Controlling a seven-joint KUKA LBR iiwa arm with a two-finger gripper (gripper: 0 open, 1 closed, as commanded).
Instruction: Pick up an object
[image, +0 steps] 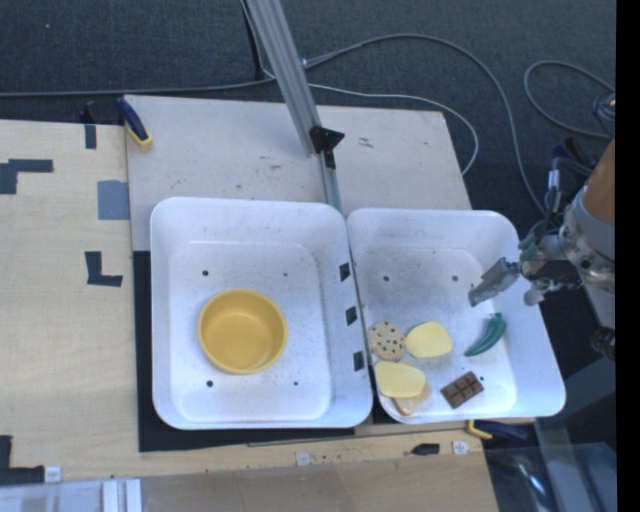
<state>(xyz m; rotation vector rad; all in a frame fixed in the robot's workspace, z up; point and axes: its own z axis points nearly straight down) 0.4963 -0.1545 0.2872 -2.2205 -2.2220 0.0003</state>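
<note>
two white bins (165, 300) are sitting mid-frame on the bench. we're seeing the gripper (515, 282) hovering at right, fingers apart, holding nothing, just above the green pepper (486, 335) lying in the right bin.

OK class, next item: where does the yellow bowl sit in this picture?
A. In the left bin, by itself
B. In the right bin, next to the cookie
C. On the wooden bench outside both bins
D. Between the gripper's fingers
A. The yellow bowl rests on the floor of the left bin, while the cookie and the other small items lie in the right bin.
</note>
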